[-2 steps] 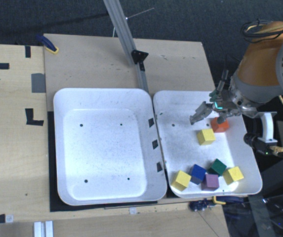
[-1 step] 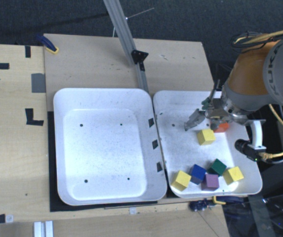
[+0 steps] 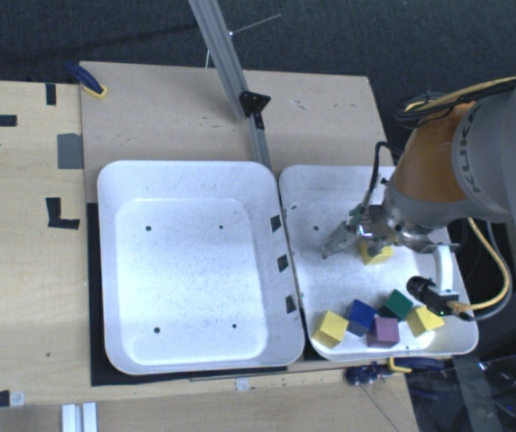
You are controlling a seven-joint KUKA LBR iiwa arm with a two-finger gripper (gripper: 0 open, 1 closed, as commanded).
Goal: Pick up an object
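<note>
Camera view, arm: the grey KUKA arm (image 3: 474,165) comes in from the right, orange band over the wrist, bent down into the right bin (image 3: 330,196).
Camera view, gripper: the gripper (image 3: 352,234) hangs low over the middle of the right bin; one grey finger (image 3: 336,240) slants out to the left, and whether the pair is spread or pressed together I cannot tell from this angle.
Camera view, nearest block: a yellow block (image 3: 376,254) sits just beside the gripper, tucked under the wrist, partly hidden; nothing shows it pinched.
Camera view, the cluster: along the near edge of the bin lie another yellow cube (image 3: 331,328), a blue cube (image 3: 360,316), a purple cube (image 3: 384,330), a green cube (image 3: 399,304) and a yellow piece (image 3: 425,319), crowded close, some touching.
Camera view, left bin: the left bin (image 3: 113,205) lies alongside, well apart from the action.
Handling, my read: these look like small, stiff, light blocks with smooth faces, likely to skid or twist if nudged off-centre, not fragile.
Where to grip: best squeezed across two opposite flat faces, mid-height.
Orientation: the cubes have no real long axis; the yellow cube near the bin's corner sits turned diagonally to the bin wall, so the fingers would need matching rotation.
Block under the wrist: too hidden to call its heading.
</note>
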